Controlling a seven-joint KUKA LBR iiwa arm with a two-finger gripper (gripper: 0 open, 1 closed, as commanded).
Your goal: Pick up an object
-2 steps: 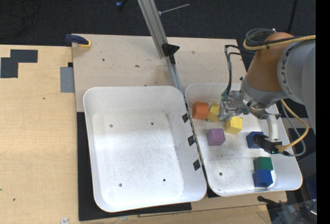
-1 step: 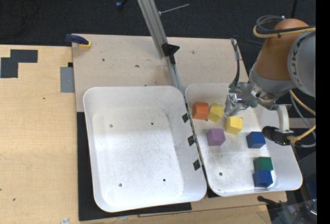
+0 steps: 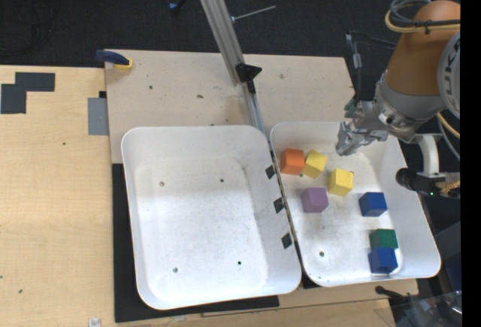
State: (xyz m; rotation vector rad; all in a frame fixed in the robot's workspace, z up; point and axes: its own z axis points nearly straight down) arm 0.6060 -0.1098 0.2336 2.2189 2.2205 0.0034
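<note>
Camera view: yellow cube beside gripper

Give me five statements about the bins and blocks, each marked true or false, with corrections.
1. All blocks lie in the right bin. True.
2. The orange block touches a yellow block. True.
3. The purple block sits in the left bin. False: it is in the right bin.
4. The end effector holds a blue block. False: it hangs above the yellow blocks, with no block between its fingers.
5. The green block adjoins a blue block. True.
</note>
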